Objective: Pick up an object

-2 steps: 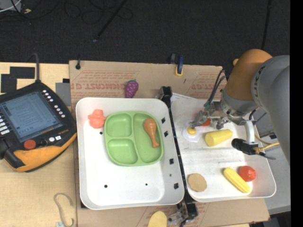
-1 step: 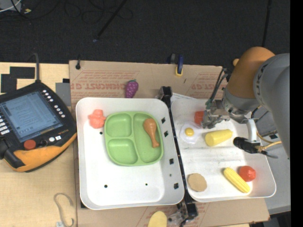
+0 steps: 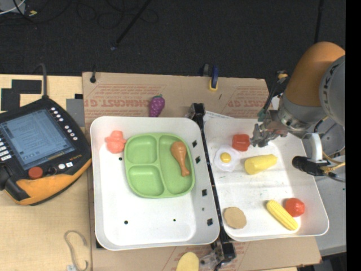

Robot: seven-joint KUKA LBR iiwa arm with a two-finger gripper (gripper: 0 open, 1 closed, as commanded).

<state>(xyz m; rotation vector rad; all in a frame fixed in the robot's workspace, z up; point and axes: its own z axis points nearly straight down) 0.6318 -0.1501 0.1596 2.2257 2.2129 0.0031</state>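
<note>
My gripper (image 3: 261,138) hangs over the back of the right bin (image 3: 307,230), just right of a small red block (image 3: 241,142) and above a yellow corn piece (image 3: 260,164). Nothing shows in its grasp. A fried egg (image 3: 225,158) lies in front of the red block. Toward the bin's front lie a brown cookie (image 3: 234,217), a yellow corn cob (image 3: 281,214) and a red tomato (image 3: 294,206) touching the cob.
The left bin (image 3: 107,219) holds a green divided plate (image 3: 144,179) with a chicken drumstick (image 3: 180,157), and a pink toy (image 3: 115,141). Purple grapes (image 3: 157,105) lie behind the bins, a yellow lemon (image 3: 188,261) in front. A teach pendant (image 3: 39,145) sits at the left.
</note>
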